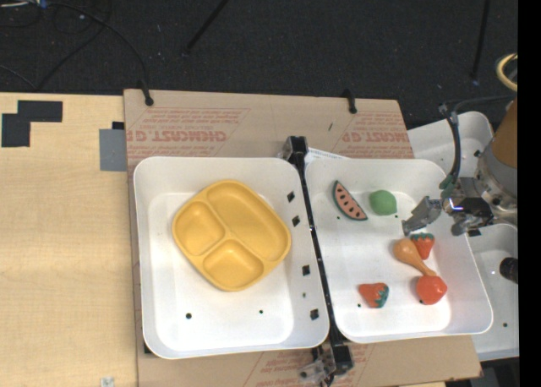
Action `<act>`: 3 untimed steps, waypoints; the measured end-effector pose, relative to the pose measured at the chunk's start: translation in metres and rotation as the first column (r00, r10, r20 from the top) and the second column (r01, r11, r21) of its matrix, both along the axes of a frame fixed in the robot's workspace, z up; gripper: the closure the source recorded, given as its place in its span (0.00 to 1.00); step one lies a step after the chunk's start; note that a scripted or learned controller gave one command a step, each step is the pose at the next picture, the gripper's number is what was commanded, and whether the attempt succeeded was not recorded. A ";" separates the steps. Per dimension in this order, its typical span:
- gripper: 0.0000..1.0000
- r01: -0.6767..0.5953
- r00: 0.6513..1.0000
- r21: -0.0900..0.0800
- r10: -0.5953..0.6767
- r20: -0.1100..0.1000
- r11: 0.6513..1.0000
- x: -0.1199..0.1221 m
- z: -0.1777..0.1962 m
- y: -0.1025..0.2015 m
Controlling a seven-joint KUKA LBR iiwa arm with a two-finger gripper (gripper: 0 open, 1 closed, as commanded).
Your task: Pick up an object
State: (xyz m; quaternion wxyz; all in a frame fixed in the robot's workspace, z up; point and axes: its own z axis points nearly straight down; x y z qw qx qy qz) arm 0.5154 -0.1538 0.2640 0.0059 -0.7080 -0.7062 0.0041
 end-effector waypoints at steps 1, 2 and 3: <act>0.00 -0.003 1.000 -0.003 0.003 0.013 1.000 0.002 0.006 0.000; 0.00 -0.003 1.000 0.000 0.003 0.006 1.000 0.005 -0.057 0.001; 0.00 -0.002 1.000 0.000 0.002 0.004 1.000 0.001 -0.120 -0.004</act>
